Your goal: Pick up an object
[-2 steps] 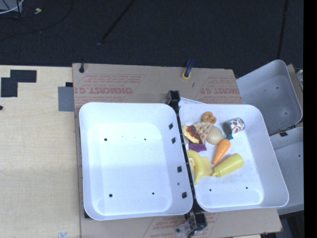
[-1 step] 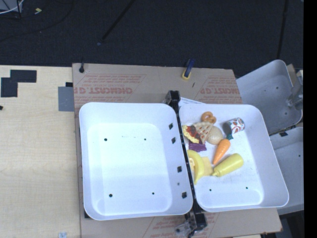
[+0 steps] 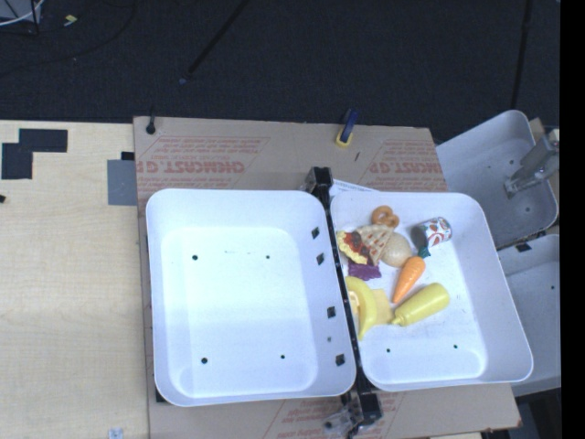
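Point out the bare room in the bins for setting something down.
The left bin is bare floor. In the right bin, the strip below the yellow bottle is free. Its upper left is crowded: pretzel, carrot, banana.

We see a light wooden bench (image 3: 64, 273) bearing a printed brown cardboard sheet (image 3: 228, 158), on which two shallow white plastic bins, left bin (image 3: 238, 213) and right bin (image 3: 475, 337), sit touching side by side.
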Controlling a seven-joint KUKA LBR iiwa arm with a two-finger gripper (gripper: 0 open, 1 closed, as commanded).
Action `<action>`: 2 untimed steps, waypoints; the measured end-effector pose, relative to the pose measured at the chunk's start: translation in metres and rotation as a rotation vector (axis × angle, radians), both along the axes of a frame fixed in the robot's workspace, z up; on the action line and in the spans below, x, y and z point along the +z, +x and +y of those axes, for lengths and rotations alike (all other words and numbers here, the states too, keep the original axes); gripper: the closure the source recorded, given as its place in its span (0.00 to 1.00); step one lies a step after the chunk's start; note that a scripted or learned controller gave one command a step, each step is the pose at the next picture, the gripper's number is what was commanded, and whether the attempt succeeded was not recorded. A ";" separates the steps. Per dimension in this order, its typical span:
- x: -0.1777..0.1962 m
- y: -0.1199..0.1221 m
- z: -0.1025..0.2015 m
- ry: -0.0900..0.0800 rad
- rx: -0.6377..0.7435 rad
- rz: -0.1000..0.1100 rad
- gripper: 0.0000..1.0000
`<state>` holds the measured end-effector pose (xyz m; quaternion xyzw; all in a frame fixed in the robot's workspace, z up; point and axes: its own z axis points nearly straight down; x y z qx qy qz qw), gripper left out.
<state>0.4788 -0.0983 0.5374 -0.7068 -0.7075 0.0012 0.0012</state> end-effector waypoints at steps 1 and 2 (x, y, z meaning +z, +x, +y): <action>0.010 0.001 0.000 -0.001 0.003 0.002 1.00; 0.009 0.001 0.000 0.000 0.004 0.003 0.00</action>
